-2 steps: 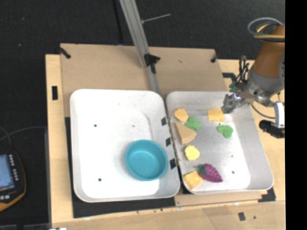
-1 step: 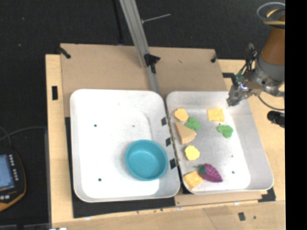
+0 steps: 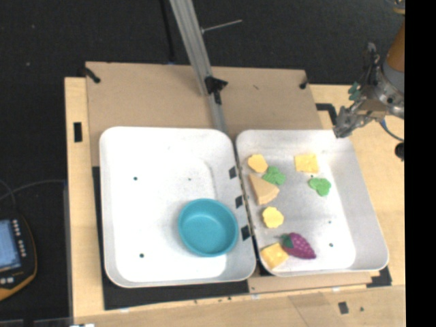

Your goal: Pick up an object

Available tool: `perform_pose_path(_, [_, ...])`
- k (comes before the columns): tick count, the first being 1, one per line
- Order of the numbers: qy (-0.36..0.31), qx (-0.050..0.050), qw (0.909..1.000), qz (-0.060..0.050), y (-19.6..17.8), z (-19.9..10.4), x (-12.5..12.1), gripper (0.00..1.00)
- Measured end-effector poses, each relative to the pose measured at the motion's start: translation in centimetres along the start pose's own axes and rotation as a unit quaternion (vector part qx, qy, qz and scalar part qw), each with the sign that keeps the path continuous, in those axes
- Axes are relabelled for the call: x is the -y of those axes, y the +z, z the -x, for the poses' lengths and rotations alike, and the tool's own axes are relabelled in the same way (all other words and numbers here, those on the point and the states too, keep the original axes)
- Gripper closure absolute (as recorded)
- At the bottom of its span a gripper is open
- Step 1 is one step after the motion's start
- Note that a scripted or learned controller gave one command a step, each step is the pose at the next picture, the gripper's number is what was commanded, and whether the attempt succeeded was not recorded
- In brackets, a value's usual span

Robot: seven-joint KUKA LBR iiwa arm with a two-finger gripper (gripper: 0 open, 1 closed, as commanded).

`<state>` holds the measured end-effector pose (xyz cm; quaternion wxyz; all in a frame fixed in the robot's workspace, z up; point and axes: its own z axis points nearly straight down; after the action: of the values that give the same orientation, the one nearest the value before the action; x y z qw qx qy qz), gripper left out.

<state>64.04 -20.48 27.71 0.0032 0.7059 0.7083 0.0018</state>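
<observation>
1. You are looking down at two white bins side by side: the left bin (image 3: 136, 155) is holding a blue bowl (image 3: 207, 227) near its lower right corner, mouth facing up.
2. The right bin (image 3: 354, 203) is holding all the small toy food pieces, any of which could be the thing to pick.
3. The purple grape bunch (image 3: 298, 245) is lying near the bin's lower edge, long axis slanting from upper left to lower right, green stem end pointing upper left.
4. It is touching or nearly touching a yellow block (image 3: 274, 255) to its left; you can't tell which.
5. The tan wedge (image 3: 262, 190) is lying by the left wall, its point aiming up.
6. A green leafy piece (image 3: 274, 176) is sitting just beside the wedge, with a yellow piece (image 3: 257, 163) above it and another yellow piece (image 3: 272, 217) below the wedge.
7. A yellow square (image 3: 306, 163) and a second green piece (image 3: 319, 186) are lying further right, apart from each other.
8. The gripper (image 3: 345, 122) is hanging just over the right bin's upper right corner, well apart from every piece.
9. Its fingers are too small and dark to read, so you can't tell whether the claw is released or clenched; nothing is visibly sitting between them.
10. The arm's upper part is getting cut off at the right edge.
11. A grey pole (image 3: 194, 43) is slanting down toward the gap between the bins.
</observation>
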Motion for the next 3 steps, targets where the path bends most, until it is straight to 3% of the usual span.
perform_pose_path(2, [-0.001,-0.001,1.0000,-0.003,0.1,-8.3,2.3,1.00])
perform_pose_path(3, [-0.002,-0.001,1.0000,-0.003,1.1,-14.3,3.4,1.00])
